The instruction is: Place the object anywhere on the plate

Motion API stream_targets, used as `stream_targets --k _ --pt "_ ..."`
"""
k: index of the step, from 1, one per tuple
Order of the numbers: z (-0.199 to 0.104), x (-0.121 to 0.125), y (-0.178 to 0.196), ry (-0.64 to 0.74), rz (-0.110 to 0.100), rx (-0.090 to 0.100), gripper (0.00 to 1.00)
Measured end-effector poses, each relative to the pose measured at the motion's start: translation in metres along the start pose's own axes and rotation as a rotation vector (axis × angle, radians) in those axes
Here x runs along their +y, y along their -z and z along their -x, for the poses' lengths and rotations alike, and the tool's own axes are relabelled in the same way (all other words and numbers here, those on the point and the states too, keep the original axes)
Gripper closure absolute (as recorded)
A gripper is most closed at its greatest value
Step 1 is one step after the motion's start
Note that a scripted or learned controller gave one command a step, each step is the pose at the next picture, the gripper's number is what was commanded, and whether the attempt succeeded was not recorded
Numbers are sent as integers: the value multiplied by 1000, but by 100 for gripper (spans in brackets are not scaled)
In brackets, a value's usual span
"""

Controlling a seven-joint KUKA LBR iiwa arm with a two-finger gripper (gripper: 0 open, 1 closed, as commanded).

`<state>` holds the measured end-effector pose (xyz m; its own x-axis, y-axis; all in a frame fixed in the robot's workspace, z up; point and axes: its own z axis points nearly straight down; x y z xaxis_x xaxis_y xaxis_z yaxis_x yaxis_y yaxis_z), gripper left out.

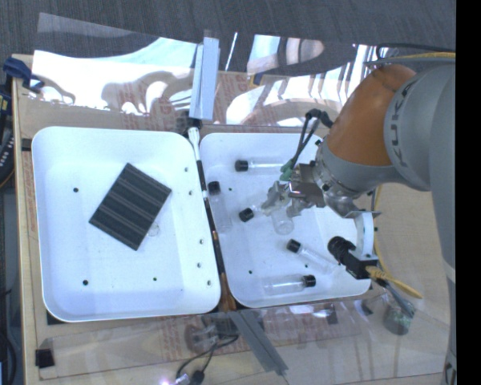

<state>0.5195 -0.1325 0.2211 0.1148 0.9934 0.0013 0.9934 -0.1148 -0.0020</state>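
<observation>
The clear black-capped vial (287, 282) at six o'clock in the right bin (252, 255) looks light, slick and fragile, best grasped mid-barrel; whether the gripper (283, 201) is closed I cannot tell.

Robot lab: KUKA arm (401, 127), white bins (64, 279), cabling.

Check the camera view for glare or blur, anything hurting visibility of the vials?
Camera view: strong glare on the reflective sheet behind the bins; the white right bin is bright, so the clear vials show mainly by their black caps; the dark ridged plate in the left bin stands out sharply; the claw looks slightly soft.
</observation>
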Motion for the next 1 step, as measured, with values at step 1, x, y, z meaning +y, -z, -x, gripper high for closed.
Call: stream_targets --k 1 --pt "-85 28 26 16 -2 0 100"
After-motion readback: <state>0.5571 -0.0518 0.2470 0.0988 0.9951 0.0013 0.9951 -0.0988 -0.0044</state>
